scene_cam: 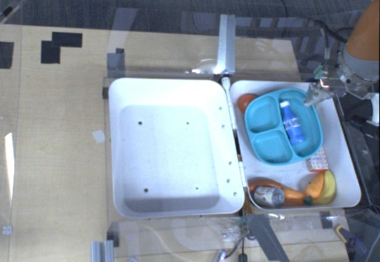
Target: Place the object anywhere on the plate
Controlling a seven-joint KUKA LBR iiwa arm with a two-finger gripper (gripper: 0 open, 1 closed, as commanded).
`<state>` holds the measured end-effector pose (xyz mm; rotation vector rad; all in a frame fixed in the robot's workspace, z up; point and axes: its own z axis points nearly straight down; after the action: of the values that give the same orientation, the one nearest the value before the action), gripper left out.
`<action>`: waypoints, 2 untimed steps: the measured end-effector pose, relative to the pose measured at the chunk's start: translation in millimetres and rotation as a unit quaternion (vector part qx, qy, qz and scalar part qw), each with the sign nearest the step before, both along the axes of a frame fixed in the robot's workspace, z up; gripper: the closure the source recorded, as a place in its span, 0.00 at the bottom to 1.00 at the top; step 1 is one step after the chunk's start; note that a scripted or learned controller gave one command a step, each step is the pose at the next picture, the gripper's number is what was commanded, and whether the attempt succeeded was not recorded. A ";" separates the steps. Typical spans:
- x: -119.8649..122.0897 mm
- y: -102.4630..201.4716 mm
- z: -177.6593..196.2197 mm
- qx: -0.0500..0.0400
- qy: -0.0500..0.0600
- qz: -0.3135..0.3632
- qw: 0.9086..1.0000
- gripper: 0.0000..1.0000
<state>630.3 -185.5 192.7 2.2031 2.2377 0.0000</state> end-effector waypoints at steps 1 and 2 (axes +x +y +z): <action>1.2 0.0 2.2 0.000 -0.002 0.000 1.000 0.00; -75.1 14.8 44.1 0.001 -0.002 -0.185 0.983 0.00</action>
<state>555.2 -170.7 236.8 2.5783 1.7899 0.0054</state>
